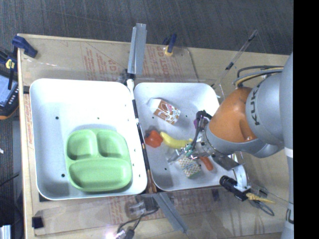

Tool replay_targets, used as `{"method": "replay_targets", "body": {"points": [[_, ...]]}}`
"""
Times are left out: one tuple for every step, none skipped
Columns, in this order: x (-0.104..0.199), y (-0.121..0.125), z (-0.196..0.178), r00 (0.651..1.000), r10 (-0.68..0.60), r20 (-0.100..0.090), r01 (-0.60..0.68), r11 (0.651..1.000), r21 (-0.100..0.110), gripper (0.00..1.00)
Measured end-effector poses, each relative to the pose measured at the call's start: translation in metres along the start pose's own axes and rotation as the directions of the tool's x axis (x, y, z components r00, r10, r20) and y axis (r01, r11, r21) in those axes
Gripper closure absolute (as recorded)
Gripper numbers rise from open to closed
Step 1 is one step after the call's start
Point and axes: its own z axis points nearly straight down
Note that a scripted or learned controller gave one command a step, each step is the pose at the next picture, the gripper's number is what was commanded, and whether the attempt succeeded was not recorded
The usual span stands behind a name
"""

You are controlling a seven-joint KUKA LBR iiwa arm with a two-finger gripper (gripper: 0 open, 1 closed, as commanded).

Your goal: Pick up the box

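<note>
The box (166,111) lies flat and untouched at the right bin's (149,94) far side, apart from the hand (185,156), whose opening cannot be determined, low among nearer clutter.

A single fixed camera looked down from above the bench (75,59) at a slight slant, far enough back to take in both white bins whole: the left bin (45,98) and the right bin (199,91) sat side by side mid-frame. Dark floor (149,6) ran along the top edge. The arm (249,121) entered from the view's right side.
</note>
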Motion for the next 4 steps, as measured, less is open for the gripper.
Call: {"method": "replay_targets", "body": {"points": [[-0.001,0.001,-0.01,1.0,-0.006,0.002,0.006,1.0,0.0,1.0],[-0.001,0.001,-0.01,1.0,-0.008,0.002,0.008,1.0,0.0,0.0],[-0.008,-0.004,0.005,1.0,-0.015,-0.007,0.015,1.0,0.009,0.0],[-0.008,-0.004,-0.005,1.0,-0.021,-0.007,0.021,1.0,0.011,1.0]]}}
